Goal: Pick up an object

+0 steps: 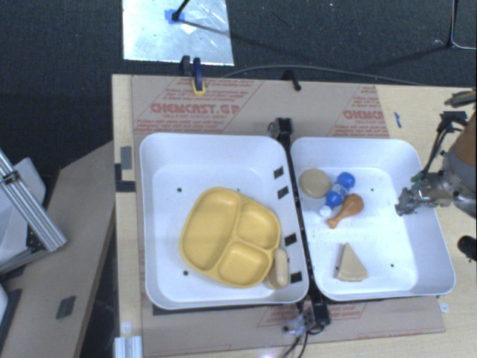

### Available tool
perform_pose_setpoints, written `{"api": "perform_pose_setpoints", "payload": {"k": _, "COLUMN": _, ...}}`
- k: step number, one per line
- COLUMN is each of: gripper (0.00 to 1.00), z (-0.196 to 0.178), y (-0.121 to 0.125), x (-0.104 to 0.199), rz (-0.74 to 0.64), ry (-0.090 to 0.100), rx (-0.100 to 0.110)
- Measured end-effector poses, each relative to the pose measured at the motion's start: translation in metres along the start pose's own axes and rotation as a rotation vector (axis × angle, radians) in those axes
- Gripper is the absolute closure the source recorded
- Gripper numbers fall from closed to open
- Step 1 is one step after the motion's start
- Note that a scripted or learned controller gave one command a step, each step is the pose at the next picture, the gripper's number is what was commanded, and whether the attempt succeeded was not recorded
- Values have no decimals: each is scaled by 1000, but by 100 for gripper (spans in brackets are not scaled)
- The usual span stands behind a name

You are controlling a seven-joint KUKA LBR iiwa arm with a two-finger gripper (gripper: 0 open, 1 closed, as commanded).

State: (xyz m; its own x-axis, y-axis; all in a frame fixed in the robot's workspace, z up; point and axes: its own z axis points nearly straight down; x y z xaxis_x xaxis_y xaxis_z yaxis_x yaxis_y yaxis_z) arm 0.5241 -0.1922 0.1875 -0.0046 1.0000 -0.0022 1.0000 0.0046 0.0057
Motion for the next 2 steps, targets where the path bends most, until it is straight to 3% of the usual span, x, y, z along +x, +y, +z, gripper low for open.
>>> {"api": "perform_pose_setpoints", "payload": {"k": 1, "gripper": 100, "z": -45, "y": -3, "x": -3, "rz": 1, "ry": 0, "rx": 0}}
{"api": "perform_pose_setpoints", "payload": {"k": 2, "gripper": 100, "z": -45, "y": -1, "x": 52, "rz": -4, "ry": 2, "rx": 3}}
